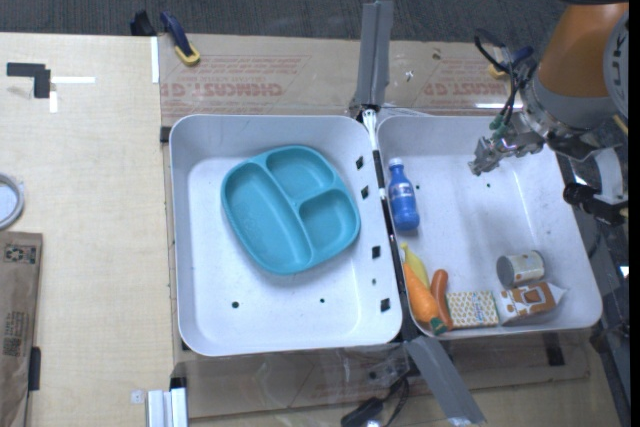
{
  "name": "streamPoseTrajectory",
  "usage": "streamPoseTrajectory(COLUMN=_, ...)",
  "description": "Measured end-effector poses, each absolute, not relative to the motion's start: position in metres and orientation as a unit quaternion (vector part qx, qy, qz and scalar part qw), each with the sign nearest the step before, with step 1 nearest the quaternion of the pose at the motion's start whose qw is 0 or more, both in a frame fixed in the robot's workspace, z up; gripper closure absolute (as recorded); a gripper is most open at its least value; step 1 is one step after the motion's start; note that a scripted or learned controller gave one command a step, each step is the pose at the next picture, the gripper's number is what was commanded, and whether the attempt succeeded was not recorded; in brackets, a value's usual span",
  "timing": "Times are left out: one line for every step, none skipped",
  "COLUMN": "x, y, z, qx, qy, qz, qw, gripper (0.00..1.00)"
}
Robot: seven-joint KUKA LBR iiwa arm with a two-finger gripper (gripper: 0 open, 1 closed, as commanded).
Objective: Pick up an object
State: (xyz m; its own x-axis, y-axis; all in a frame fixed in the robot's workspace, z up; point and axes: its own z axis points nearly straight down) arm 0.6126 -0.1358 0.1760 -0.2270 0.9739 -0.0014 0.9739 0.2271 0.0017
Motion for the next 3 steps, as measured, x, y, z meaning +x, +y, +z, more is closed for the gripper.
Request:
streamPoseTrajectory(x=0.659, y=-0.152, z=0.196, qx=0.652, qy=0.758, qz=-0.0005, qw=0.001, gripper=1.00)
streamPoseTrajectory(x=0.659, y=-0.151, z=0.164, qx=0.673, qy=0.739, qz=-0.0013, qw=0.000, gripper=1.00)
streamPoseTrajectory(x=0.659, y=-0.150, z=0.164, qx=0.673, qy=0.739, qz=-0.0010, qw=0.000, gripper=0.00)
